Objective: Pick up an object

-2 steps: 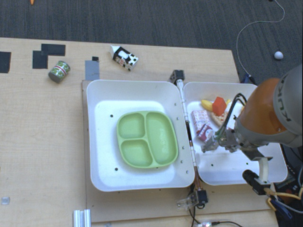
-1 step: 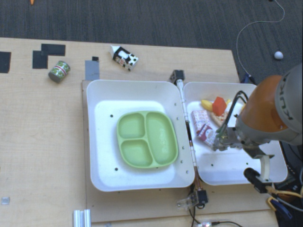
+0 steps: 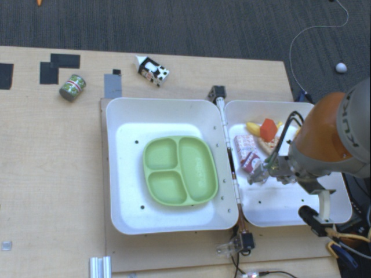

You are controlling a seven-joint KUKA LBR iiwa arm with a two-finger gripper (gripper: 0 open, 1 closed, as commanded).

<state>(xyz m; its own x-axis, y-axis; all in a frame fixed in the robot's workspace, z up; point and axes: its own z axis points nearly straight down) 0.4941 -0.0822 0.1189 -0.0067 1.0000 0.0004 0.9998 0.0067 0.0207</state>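
Toys are piled in the right bin — the gripper is lowered beside them, its grip state indiscernible.

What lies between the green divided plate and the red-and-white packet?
In the camera view, the two bins' adjoining rims separate the green divided plate from the red-and-white packet.
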